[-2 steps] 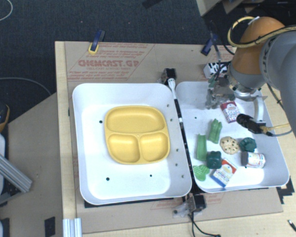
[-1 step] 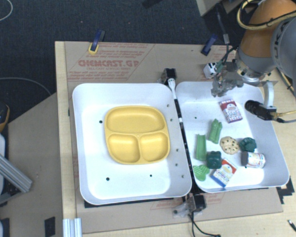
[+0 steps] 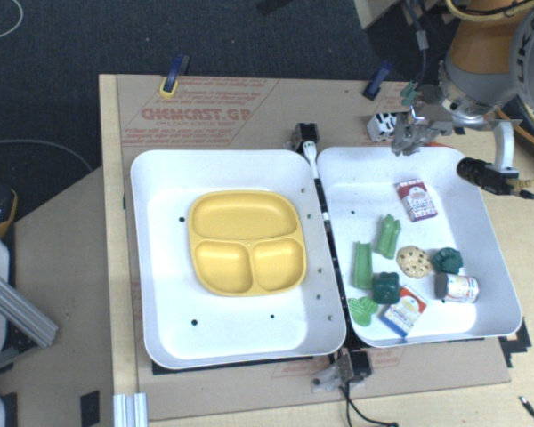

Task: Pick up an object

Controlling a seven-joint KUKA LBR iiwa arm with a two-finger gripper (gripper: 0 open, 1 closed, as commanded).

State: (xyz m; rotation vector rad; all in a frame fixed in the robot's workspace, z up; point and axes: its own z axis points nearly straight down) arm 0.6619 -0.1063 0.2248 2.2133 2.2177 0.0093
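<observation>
Arm: the gripper (image 3: pixel 408 140) hangs over the far edge of the right bin (image 3: pixel 494 238), well apart from the objects.
Jaws: too small and dark to judge — cannot tell how they stand, nothing seen between them.
Red carton (image 3: pixel 416 199): alone in the far part of the right bin, lying flat; likely light and stiff, best taken across its narrow sides.
Green pieces (image 3: pixel 389 236): two sticks just beside each other; probably hard plastic, slippery.
Cookie (image 3: pixel 413 260): flat, low — awkward to pinch.
Near cluster: teal lump (image 3: pixel 447 259), small can (image 3: pixel 459 288), dark green block (image 3: pixel 385 286), orange-and-blue packet (image 3: pixel 402 312) — crowded, touching.
Left bin (image 3: pixel 160 238): holds a yellow divided tray (image 3: pixel 246 241).
Best pick, in my judgement: the carton.
</observation>
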